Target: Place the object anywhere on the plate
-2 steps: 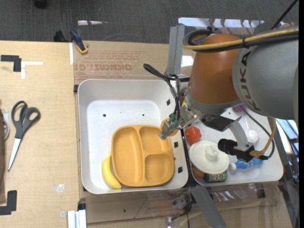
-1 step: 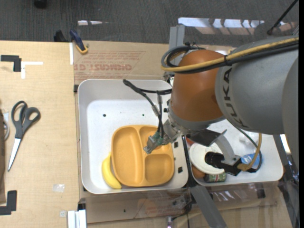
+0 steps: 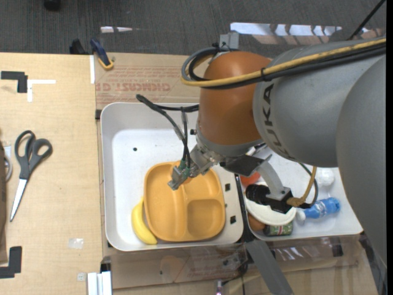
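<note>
The arm's orange band and grey body hide much of the right bin (image 3: 344,226) and the gripper's upper part. The gripper (image 3: 180,178) hangs over the upper left compartment of the orange divided plate (image 3: 184,211); I cannot tell how its jaws stand. A yellow banana (image 3: 140,226) lies below and left of them, tucked under the plate's left edge, partly hidden.

Two bins set side by side on bench. Plate (image 3: 184,211) laid in left bin (image 3: 123,165), toward near edge. Banana (image 3: 141,225) tucked against plate's left side, partly under it. Gripper (image 3: 180,176) positioned over plate's far rim. Bottle (image 3: 319,209) and other items crowded in right bin (image 3: 344,226). Scissors (image 3: 27,158) laid on bench, well left of bins.
</note>
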Tool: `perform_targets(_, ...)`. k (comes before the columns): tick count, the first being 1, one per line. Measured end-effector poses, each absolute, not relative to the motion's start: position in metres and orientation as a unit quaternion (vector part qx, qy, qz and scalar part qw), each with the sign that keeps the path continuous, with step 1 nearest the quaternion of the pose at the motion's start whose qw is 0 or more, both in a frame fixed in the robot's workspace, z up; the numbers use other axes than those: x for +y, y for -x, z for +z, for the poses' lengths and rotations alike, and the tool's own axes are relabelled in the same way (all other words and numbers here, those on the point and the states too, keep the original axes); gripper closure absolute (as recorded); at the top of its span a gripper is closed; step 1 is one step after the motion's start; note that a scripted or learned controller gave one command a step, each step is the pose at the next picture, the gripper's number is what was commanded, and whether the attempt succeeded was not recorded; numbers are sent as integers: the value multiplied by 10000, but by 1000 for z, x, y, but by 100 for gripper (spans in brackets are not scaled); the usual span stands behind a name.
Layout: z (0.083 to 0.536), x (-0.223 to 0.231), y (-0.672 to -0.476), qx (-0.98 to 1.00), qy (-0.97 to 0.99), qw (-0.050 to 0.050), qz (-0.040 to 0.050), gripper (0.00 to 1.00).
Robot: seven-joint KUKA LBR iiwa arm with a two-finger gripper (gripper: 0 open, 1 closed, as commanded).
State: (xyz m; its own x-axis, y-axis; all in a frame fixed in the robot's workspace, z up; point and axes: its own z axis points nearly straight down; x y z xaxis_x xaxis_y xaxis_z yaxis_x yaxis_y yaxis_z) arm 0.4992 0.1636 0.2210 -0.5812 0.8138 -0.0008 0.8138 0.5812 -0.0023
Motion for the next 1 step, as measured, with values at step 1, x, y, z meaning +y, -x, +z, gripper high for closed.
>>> perform_targets(1, 221, 163, -499, -8890, 4580, 1, 11, 0)
